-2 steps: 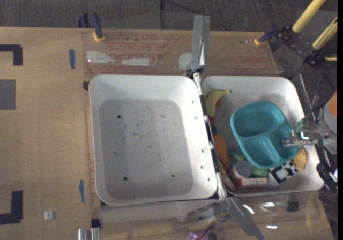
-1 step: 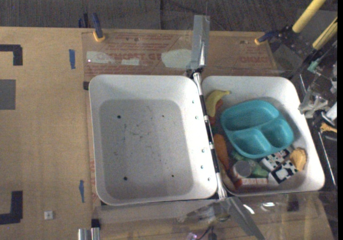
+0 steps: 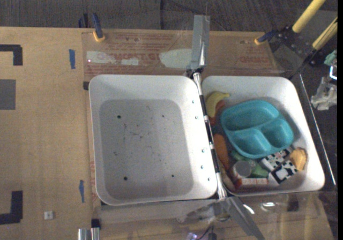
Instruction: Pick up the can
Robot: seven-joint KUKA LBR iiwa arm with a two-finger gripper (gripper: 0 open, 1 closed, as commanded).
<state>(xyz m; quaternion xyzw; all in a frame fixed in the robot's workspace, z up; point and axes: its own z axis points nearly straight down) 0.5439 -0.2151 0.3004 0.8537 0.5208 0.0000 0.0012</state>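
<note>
A: Eyes on the right bin, because that's where the action has to happen. The can lies near the front wall of that bin, just in front of the teal divided tray, grey lid end facing up toward us.

B: Crowded spot. What's around it?

A: Taking the can as the landmark: an orange carrot-like toy runs along its left, a black-and-white checkered piece sits to its right, the tray rim crowds it from behind, and a banana lies well beyond, at the bin's far corner.

B: And the tool?

A: I can't tell whether it's apart or together, so nothing to call there. The left bin is beside all this, no part in the play.

B: So how do you do this step well?

A: My read: come straight down over the can, with the 2 fingers lined up so they drop into the gaps rather than onto the tray rim or the carrot. Close across the can's body, not its lid. The risk, I'd judge, is clipping a neighbour and rolling the can away.
</note>
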